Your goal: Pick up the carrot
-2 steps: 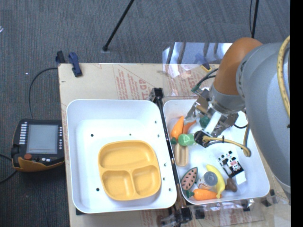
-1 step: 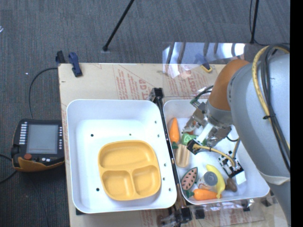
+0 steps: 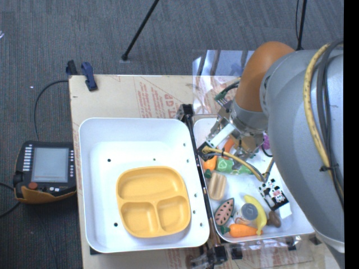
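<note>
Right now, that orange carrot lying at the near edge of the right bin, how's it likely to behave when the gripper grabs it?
The carrot looks like a moulded toy, so probably stiff and light. Its tapered, rounded shape suggests that it may roll or squirt out of a pinch. It lies close against the banana and the bin's near wall, so a push would likely nudge its neighbours.

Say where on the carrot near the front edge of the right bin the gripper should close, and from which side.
Grip the carrot across its thick orange middle, coming straight down from above. It lies flat, its long axis roughly left to right, so the fingers would likely close best front to back. The banana lies close behind and the bin wall close in front, leaving little room.
</note>
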Available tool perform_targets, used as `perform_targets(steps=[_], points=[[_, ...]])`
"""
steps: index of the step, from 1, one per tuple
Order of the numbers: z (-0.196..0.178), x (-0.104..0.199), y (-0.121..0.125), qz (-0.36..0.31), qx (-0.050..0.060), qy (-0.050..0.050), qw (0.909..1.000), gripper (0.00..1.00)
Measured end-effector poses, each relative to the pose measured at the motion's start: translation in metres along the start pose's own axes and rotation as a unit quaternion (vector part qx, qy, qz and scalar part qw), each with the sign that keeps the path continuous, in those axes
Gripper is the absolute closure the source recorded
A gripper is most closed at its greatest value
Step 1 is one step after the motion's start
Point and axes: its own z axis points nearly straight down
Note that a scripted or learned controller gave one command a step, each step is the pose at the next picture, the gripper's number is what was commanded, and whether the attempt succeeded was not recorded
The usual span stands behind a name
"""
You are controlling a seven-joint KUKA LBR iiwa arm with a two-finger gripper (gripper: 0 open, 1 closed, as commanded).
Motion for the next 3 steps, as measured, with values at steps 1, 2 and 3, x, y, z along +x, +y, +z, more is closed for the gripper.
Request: perform_targets(steps=[1, 2, 3], points=[[0.005, -0.071, -0.037, 0.023, 0.003, -0.007, 0.9997, 0.0], [0.005, -0.042, 0.011, 0.037, 0.001, -0.005, 0.9993, 0.0], [0.005, -0.04, -0.04, 0.141, 0.002, -0.006, 0.99, 0.0]])
